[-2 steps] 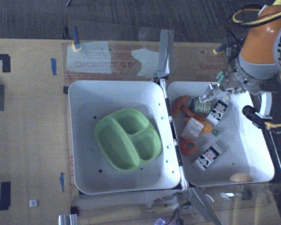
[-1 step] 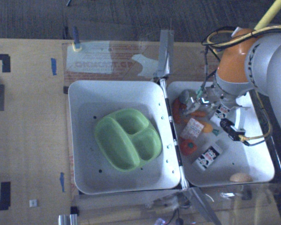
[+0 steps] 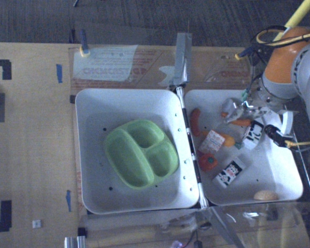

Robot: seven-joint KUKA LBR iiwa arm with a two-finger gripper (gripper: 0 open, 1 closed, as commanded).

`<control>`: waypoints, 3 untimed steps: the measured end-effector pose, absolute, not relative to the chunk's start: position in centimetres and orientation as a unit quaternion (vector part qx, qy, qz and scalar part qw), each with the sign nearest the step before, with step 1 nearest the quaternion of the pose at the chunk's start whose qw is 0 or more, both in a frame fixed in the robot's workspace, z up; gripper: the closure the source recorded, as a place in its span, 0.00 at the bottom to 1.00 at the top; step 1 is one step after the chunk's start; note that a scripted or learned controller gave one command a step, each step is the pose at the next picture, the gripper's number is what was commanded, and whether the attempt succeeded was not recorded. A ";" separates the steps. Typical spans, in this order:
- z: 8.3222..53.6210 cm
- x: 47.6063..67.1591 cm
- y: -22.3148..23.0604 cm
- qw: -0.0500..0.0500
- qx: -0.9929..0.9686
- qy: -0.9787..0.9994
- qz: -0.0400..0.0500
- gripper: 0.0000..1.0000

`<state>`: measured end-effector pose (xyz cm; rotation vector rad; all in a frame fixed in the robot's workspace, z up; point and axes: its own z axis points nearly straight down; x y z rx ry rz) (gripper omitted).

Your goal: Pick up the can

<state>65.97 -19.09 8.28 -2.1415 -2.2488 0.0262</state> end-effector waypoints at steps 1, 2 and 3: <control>8.0 66.2 -19.6 0.038 -0.746 -0.665 0.009 0.00; 8.6 61.8 -19.2 0.004 -0.750 -0.662 -0.004 0.00; 8.7 66.3 -19.8 0.028 -0.740 -0.672 0.007 0.00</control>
